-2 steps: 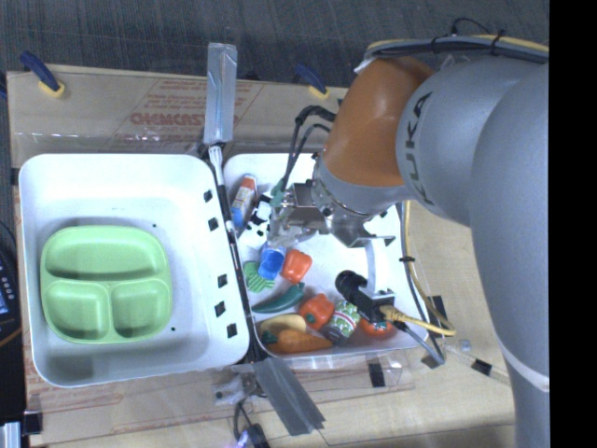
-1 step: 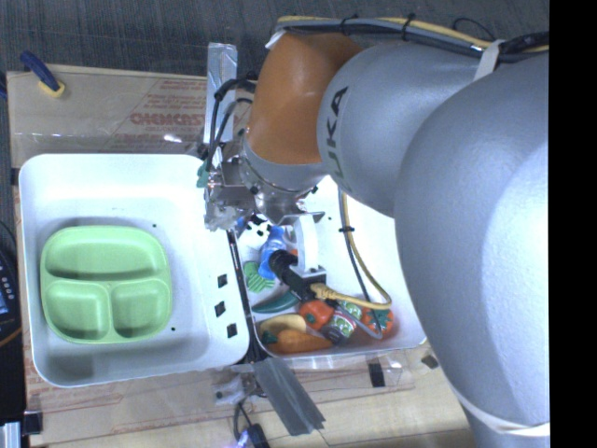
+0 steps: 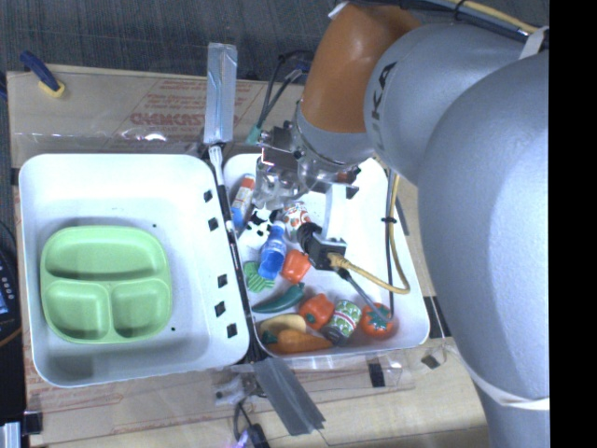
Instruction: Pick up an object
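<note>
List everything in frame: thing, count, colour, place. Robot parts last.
bins: 2, white, side by side on the bench
divided tray: 1, light green, in the left bin
blue bottle: 1, blue, right bin, near the divider
orange piece: 1, orange, right bin, beside the blue bottle
green pepper-like toy: 1, dark green, right bin, lower part
can: 1, green label, right bin, near front wall
tomato-like toy: 1, red-orange, right bin, front right
carrot-like toy: 1, orange, right bin, front wall
arm: 1, grey with orange band, over the right bin
gripper: 1, dark and metallic, low over the right bin's pile
</note>
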Controlling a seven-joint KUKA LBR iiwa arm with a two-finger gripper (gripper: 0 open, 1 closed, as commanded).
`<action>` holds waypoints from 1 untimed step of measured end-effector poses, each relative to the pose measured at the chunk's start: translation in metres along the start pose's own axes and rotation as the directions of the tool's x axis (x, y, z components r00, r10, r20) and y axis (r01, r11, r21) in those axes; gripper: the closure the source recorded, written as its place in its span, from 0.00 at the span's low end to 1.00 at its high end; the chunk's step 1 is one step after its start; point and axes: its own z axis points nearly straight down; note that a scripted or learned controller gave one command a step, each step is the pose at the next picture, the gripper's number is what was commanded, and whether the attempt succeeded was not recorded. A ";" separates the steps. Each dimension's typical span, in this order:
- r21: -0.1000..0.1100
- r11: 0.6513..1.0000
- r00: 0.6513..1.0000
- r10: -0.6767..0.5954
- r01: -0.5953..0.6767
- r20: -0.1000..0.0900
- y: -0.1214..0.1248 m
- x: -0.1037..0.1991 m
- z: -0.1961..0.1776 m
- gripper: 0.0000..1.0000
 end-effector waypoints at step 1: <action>0.002 0.930 0.930 -0.368 0.368 -0.002 -0.066 -0.018 -0.001 1.00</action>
